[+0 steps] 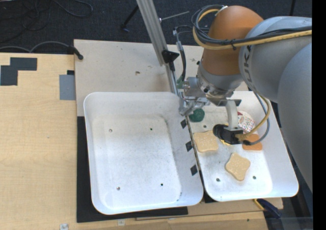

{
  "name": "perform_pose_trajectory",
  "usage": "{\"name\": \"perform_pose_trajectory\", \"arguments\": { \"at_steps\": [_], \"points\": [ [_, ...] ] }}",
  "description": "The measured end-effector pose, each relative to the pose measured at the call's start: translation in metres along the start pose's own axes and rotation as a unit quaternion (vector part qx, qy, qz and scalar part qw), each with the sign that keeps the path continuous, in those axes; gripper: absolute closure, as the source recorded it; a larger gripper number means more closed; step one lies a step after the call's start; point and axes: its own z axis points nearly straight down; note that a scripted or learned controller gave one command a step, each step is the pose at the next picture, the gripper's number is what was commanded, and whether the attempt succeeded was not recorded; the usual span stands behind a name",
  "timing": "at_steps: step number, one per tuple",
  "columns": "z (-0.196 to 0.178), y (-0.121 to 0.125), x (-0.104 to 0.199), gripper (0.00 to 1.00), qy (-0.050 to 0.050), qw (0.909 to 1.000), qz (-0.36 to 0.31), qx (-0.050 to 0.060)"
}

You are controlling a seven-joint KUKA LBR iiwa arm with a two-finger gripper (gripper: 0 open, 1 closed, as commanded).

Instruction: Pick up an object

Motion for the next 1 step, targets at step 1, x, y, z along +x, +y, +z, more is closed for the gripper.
{"name": "perform_pose_trajectory", "arguments": {
  "at_steps": [1],
  "points": [
    [-0.0041, 0.0138, 0.0408, 1.00, -0.001, 1.0000, 0.001, -0.002]
  ]
}}
